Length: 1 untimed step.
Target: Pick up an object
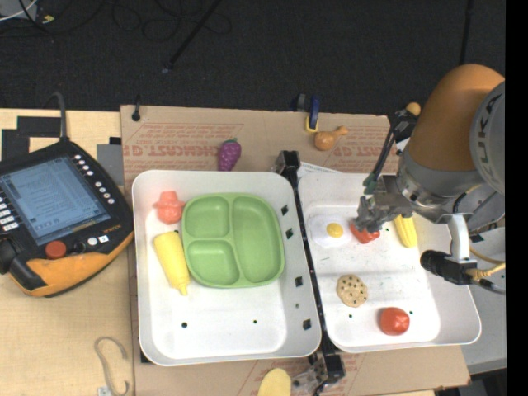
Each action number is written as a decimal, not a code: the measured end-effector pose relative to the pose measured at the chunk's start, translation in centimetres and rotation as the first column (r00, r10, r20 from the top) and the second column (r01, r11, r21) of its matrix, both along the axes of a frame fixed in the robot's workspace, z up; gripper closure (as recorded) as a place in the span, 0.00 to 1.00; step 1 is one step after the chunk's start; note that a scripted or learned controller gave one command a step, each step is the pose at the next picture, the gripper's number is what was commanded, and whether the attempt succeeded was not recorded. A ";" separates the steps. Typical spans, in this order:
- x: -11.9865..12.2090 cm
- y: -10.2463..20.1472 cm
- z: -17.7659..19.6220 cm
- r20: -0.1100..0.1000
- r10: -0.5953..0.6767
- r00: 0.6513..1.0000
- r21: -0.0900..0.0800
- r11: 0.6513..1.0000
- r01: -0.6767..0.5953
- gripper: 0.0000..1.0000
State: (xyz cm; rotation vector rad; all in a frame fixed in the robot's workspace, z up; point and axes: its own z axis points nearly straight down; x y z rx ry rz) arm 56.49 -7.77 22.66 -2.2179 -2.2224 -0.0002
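Nearest to us, at the near edge of the bench, we see a yellow lump (275,381) just outside the bins. From there we go to the gripper (369,223), which hangs low over the far part of the right bin (462,324). A small red piece (365,234) lies right under its tip, touching or almost touching the dark fingers. We cannot tell whether the jaws are spread or pressed together, nor whether the red piece sits between them, because the wrist hides that spot.

Just right of the gripper we see a yellow corn cob (405,231), partly covered by the arm. Just left of it lies a small yellow disc (334,230). Nearer to us in the same bin rest a spotted cookie (352,289) and, right of that, a red tomato (394,321), well apart from the gripper.

In the left bin (214,328) we see a green divided plate (232,240), a yellow banana-like piece (172,260) touching its left rim, and a pink toy (167,207) beyond that.

On the cardboard behind the bins lie a purple grape bunch (229,153) and an orange pear-like toy (329,138). Far left on the bench sits a control tablet (56,213).
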 end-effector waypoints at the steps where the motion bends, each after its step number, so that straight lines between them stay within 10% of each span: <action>1: -0.1 0.2 0.0 -0.002 -0.003 1.000 -0.001 1.000 0.003 1.00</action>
